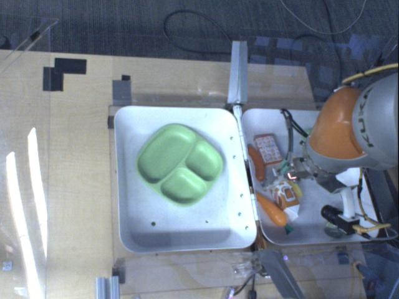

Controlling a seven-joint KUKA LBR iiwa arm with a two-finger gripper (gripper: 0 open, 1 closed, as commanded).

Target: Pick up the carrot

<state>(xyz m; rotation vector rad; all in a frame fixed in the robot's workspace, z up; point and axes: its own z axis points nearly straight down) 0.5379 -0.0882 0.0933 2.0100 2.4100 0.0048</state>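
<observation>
The arm (349, 129) bends low over the right bin (312, 238), gripper (288, 173) near the carrot (272, 208), its grip state unclear

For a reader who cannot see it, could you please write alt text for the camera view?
An orange carrot lies at the right bin's near left corner, apart from the gripper hanging over packets mid-bin. The left bin holds a green three-part plate.

The grey arm (368, 123) (orange band above the wrist) reaches leftward, its pincer (290, 174) pointing down
</observation>
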